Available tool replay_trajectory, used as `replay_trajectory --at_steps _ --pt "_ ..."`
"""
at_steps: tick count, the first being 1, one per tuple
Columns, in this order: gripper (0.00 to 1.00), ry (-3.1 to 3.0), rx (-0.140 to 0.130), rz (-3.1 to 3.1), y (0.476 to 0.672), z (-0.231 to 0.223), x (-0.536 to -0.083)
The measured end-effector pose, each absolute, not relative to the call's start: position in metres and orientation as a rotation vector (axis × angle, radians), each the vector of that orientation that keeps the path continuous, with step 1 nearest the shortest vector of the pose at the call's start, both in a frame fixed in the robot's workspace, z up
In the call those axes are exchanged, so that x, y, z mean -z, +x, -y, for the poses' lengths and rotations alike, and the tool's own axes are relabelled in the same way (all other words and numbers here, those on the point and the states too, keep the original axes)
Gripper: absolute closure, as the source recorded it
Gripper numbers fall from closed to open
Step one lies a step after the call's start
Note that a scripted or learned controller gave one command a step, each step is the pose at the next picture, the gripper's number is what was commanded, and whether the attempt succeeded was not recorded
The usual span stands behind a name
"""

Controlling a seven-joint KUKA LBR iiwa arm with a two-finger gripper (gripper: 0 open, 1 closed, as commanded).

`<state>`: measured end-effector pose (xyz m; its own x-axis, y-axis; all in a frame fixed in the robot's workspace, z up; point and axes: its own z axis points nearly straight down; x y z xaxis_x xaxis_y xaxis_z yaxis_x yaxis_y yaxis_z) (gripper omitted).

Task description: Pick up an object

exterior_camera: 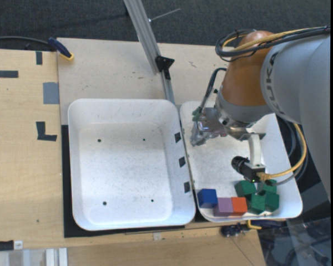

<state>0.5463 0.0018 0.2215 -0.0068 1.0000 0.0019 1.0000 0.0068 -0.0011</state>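
My gripper point(198, 136) hangs over the upper left part of the right bin point(222, 159), near the wall shared with the left bin. Its fingers point(196, 139) point down and look close together with nothing seen between them. Several small blocks lie along the right bin's near edge: a blue block point(207, 198), a purple block point(225, 206), an orange block point(239, 205) and green blocks point(259, 197) at the near right corner. All of them sit well below the gripper in the view, apart from it.
The left bin point(125, 165) stands beside the right one. A slanted metal bar point(147, 37) crosses from the top toward the bins' shared wall. The grey and orange arm point(266, 76) covers the right bin's far right part. Cables loop at the right.
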Motion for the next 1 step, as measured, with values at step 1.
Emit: replay_trajectory --at_steps 1 --pt "1.00 -2.215 0.000 2.225 0.5465 -0.0534 -0.2344"
